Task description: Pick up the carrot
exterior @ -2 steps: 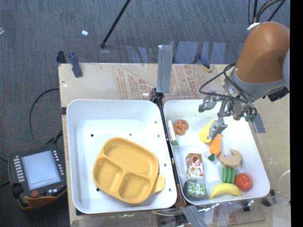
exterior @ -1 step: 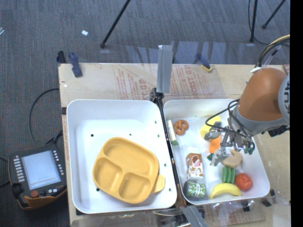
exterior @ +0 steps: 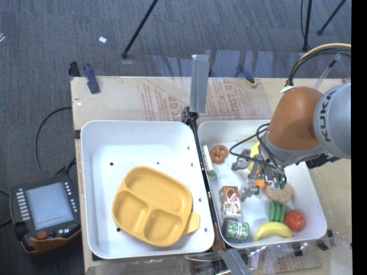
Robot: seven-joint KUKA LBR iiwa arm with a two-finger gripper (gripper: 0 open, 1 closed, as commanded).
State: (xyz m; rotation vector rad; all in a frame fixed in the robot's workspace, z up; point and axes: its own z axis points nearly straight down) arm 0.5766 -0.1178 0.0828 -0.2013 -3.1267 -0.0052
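1. The arm (exterior: 298, 128) reaches in from the right, bent down over the right bin (exterior: 317, 202); its tool (exterior: 259, 183) hangs low inside; whether it is apart or together, I cannot tell.
2. The carrot (exterior: 260, 182), a small orange patch, lies right at the tool, mostly hidden.
3. Close by: pretzel (exterior: 218, 152), carton (exterior: 230, 202), round cookie (exterior: 279, 193), green pods (exterior: 277, 211), tomato (exterior: 295, 220), banana (exterior: 273, 230).
4. The left bin (exterior: 97, 153) holds a yellow divided plate (exterior: 152, 205).
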